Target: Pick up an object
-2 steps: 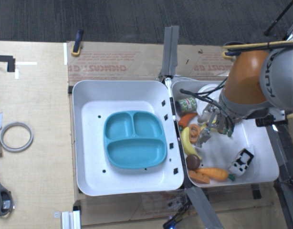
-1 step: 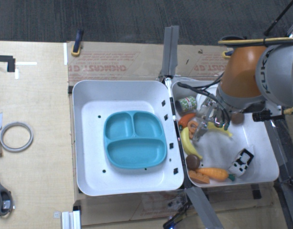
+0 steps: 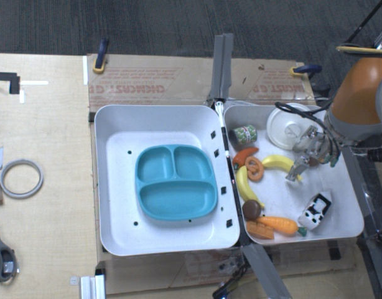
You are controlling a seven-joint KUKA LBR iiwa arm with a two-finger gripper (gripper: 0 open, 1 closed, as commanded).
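My gripper (image 3: 295, 172) hangs over the middle of the right bin (image 3: 348, 195), just right of a small yellow banana (image 3: 277, 162). An orange pretzel ring (image 3: 254, 168) and a longer banana (image 3: 243, 185) lie to its left. A black-and-white cow toy (image 3: 315, 211) sits nearer the front right, with a carrot (image 3: 279, 223) beside it. A white round lid (image 3: 286, 128) lies behind the gripper. Nothing shows between the gripper's tips.
A green crumpled item (image 3: 245, 134) and a red-orange piece (image 3: 242, 155) lie at the right bin's left wall, and a brown ball (image 3: 252, 209) further forward. The left bin (image 3: 110, 167) holds a teal divided plate (image 3: 177, 182). A grey ring (image 3: 20, 177) lies on the bench.
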